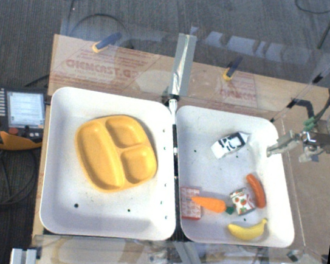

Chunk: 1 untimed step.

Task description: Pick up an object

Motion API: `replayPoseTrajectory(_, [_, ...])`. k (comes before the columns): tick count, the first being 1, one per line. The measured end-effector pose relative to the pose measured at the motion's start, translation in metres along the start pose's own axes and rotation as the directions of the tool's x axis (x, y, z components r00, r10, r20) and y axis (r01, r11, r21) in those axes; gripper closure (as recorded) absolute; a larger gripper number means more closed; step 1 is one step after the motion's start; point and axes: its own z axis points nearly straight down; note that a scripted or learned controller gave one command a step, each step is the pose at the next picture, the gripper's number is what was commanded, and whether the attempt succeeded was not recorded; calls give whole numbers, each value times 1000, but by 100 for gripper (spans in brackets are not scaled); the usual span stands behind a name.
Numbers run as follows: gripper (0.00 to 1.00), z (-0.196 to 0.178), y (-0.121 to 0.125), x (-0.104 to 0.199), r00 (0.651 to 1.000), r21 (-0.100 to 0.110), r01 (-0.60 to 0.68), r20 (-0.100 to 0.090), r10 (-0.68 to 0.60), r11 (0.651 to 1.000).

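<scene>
Claw [279, 148]: 1, at the right rim of the right bin [281, 176], hanging over the rim's upper stretch; whether it is apart or together cannot be told from this slanted look, and nothing is seen between its tips. Bins: 2, white, side by side. The left bin [59, 143], well to the claw's left, carries 1 yellow divided tray [116, 152]. The right bin carries 6 candidates for picking: 1 white-and-black carton [229, 144], nearest, just left of the claw and a touch below; 1 sausage [256, 190], below the claw; 1 small strawberry-print box [240, 201], below and slightly left, touching or nearly touching the sausage; 1 carrot [208, 204], lower left; 1 pink packet [190, 203], further lower left, touching the carrot's end; 1 banana [247, 230], lowest, close to the bin's near wall. Off the bench, far left of the claw: 1 handheld control pad [20, 111]. Risks, as judged: a descent from here may strike the bin rim, since the claw sits over the edge; the sausage and box lie so close that a grab may nudge both and hold neither; the banana near the wall leaves little room for the claw; the carton lies tilted and may slip out.
</scene>
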Motion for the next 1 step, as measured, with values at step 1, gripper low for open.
replayPoseTrajectory(1, [0,19,43,27,989,-1,150,3,-150,989])
